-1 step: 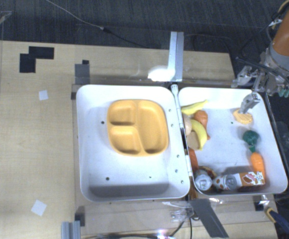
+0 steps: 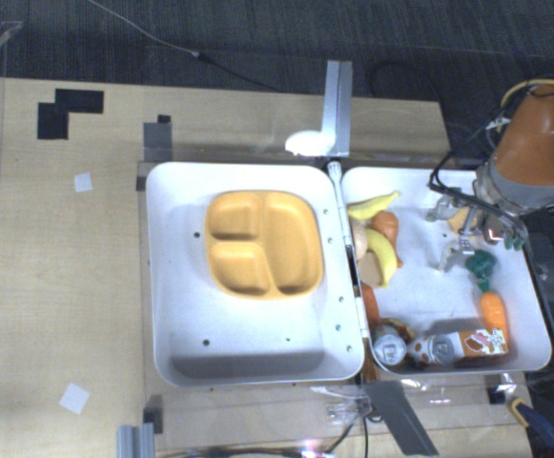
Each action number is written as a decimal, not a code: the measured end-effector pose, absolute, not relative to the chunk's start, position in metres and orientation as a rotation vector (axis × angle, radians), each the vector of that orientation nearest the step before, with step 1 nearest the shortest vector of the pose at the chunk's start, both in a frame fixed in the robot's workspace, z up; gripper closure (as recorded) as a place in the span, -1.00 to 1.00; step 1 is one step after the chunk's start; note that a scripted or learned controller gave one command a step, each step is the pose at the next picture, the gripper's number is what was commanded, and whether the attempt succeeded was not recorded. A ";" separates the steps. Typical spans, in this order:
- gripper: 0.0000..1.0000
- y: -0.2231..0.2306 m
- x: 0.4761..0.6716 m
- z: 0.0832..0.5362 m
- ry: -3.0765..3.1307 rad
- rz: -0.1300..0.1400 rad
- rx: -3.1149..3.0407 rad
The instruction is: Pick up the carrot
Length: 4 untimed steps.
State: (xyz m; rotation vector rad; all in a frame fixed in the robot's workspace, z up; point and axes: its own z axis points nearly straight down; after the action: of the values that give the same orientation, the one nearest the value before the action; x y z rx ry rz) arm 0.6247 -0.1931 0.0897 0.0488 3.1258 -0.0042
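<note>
Carrot (image 2: 492, 310) is lying in the right bin (image 2: 420, 299); gripper (image 2: 462, 246) is hovering just above-left of it, fingers spread, holding nothing.

Left bin (image 2: 172, 284): yellow three-compartment tray (image 2: 262, 243), sitting flat, roughly centred, slightly toward the far side. Nothing in its compartments.

Right bin (image 2: 534, 342): two bananas (image 2: 373, 205) near the left wall, one at the far end, the other (image 2: 383, 255) just below it. Between them a reddish-orange round fruit (image 2: 384, 225), touching both. A tan item sits against the left wall beside the lower banana, can't ID it. Small green object (image 2: 482, 267) toward the right side. Along the near wall: tin can (image 2: 389, 349) on its side, open end up toward camera, next to an orange-labelled carton (image 2: 467, 343) lying flat.

Bench (image 2: 57, 284): light wood, black cutout marks (image 2: 67, 111) at far left.
</note>
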 end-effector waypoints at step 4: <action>1.00 -0.204 0.495 0.091 3.113 -0.005 0.185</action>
State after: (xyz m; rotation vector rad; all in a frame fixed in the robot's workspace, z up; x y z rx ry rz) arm 0.4947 -0.2042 0.0910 0.1853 3.1134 -0.0048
